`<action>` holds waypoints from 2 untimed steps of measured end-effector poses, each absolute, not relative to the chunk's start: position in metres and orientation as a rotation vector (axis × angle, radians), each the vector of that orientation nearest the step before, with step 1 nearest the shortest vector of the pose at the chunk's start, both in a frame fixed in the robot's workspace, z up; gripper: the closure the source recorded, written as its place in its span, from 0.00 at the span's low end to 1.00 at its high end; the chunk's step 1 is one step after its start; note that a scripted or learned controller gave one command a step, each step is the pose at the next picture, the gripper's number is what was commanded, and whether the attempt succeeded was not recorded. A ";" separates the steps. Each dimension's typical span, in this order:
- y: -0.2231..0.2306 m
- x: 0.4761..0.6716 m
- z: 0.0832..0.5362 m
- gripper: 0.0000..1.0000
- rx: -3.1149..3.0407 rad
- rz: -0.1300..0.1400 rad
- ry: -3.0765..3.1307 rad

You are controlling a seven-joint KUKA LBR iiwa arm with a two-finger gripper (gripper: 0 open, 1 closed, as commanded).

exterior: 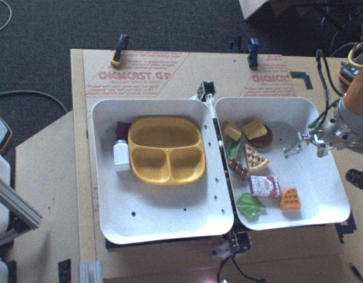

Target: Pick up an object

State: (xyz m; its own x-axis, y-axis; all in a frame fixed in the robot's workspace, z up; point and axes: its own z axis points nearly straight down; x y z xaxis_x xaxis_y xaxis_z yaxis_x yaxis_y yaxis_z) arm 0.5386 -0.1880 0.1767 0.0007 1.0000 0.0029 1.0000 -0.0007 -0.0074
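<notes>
Arm comes in from the right edge, wrist angled left and slightly down. Grey wrist housing sits at roughly mid-height of the view. End effector [295, 145] points left, its two thin metal fingers [291, 151] spread apart, with nothing between them. Upper finger runs about level, lower one angles down-left. Cabling loops along the upper part of the wrist.

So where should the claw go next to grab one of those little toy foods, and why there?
Probably left and down a little. The gripper hovers over bare floor in the right bin, holding nothing, while the toys lie further left. The orange waffle sits apart from its neighbours, so it looks like the easiest one to close on without bumping others.
</notes>
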 end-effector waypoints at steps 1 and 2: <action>-0.187 0.538 0.134 0.00 -2.217 0.004 -2.216; -0.185 0.536 0.081 0.00 -2.217 0.004 -2.216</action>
State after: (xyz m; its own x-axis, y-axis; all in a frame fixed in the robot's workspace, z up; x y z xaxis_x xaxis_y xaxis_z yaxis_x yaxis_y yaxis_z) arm 0.5362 -0.1855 0.0813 0.0005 1.0000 0.0033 1.0000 -0.0005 -0.0070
